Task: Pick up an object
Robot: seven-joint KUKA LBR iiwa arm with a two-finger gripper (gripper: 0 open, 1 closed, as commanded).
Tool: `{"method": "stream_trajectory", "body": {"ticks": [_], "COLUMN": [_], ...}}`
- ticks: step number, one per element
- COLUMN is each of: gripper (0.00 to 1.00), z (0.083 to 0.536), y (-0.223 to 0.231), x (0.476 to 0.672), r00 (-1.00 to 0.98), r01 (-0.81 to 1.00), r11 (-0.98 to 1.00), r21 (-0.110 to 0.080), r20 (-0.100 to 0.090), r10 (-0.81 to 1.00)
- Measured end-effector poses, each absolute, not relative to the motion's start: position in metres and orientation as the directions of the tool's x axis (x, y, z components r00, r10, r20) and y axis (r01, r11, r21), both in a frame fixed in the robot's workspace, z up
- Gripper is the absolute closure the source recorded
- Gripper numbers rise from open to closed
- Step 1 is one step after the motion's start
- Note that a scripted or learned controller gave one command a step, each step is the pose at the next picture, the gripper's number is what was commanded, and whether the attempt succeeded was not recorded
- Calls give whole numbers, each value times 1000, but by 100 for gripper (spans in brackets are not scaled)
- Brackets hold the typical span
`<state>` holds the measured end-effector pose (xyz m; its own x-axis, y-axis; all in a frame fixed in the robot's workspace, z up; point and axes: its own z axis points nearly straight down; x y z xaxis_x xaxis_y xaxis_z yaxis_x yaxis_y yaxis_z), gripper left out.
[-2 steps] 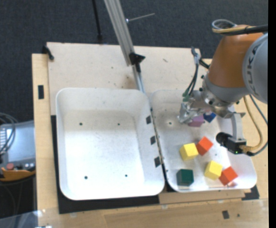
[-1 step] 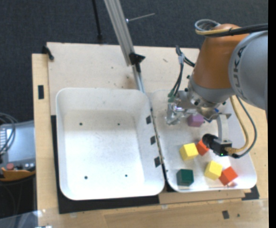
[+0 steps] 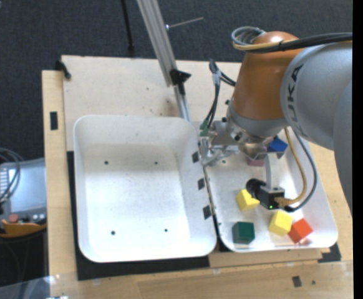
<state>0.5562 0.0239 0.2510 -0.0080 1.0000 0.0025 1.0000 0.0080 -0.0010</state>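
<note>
The gripper (image 3: pixel 251 147) hangs over the right bin (image 3: pixel 322 220), its grip state impossible to tell, while yellow blocks (image 3: pixel 247 200), a green block (image 3: pixel 243 232) and an orange block (image 3: pixel 300 230) lie toward six o'clock.

readable markings: one, on the arm

dark letters ran sideways down the grey arm (image 3: pixel 306 98) just beside its orange band (image 3: pixel 262 80); they looked like the maker's name "kuka", partly cut off. nothing else could be read.
</note>
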Motion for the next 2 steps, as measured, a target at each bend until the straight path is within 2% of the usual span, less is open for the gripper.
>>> {"method": "stream_trajectory", "body": {"ticks": [1,2], "gripper": [100,0], "z": [254,254], "y": [73,70], "x": [539,540], "r00": [-8,-2], "r01": [1000,1000], "r11": [8,2], "r21": [-2,-2], "r20": [3,2], "r10": [1000,1000]}}
